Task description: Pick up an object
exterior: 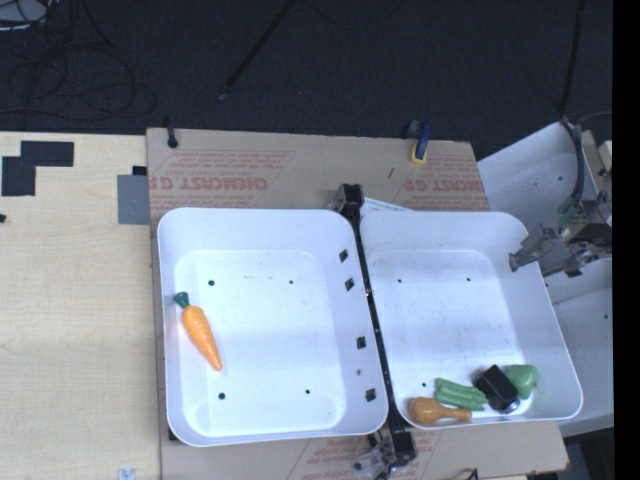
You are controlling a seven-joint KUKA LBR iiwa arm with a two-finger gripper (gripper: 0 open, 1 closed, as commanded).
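The carrot (201, 336) lies alone at the left bin's (250, 226) left side, so the claw (560, 248), its state untellable here, should descend there across its middle.

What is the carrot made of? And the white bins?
The carrot looks like moulded plastic: even orange, a smooth body and a stiff green top, so probably a toy. The left bin and the right bin look like thin, hard white plastic with a slight sheen and rounded corners. I can't be sure from the look alone.
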